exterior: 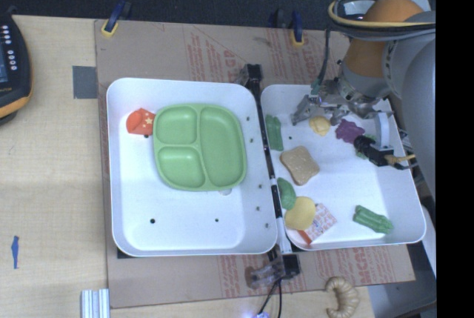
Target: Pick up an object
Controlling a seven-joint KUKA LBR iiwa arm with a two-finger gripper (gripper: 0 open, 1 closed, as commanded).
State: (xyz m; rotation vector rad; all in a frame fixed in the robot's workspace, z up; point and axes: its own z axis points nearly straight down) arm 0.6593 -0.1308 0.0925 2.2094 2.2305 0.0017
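The gripper [320, 110] hangs low at about one o'clock in the right bin [396, 224], directly over a small yellow piece [320, 126], which looks like the thing it means to lift. Whether it is open or closed on that piece cannot be told. A purple piece [348, 130] lies just beside, at three o'clock from the yellow one. The bread slice [300, 164] sits apart toward six o'clock. The green plate [200, 146] fills the left bin [133, 227], out of the arm's way.
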